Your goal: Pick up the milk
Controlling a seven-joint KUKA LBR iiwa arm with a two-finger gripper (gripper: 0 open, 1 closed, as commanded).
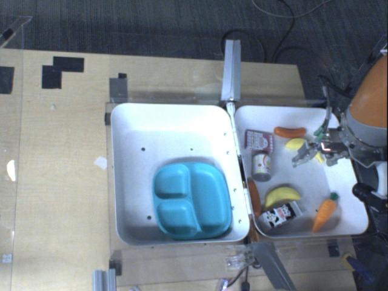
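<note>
Camera view: the grey-and-orange arm [370,111] reaches in from the right, its pincer [309,152] open and gripping nothing, low over the right bin [357,223]. The milk [280,214] lies on its side near the front wall, just below a banana [282,194].

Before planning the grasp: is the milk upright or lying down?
Lying down: the milk rests on its side in the right bin, its cow-print face up.
</note>
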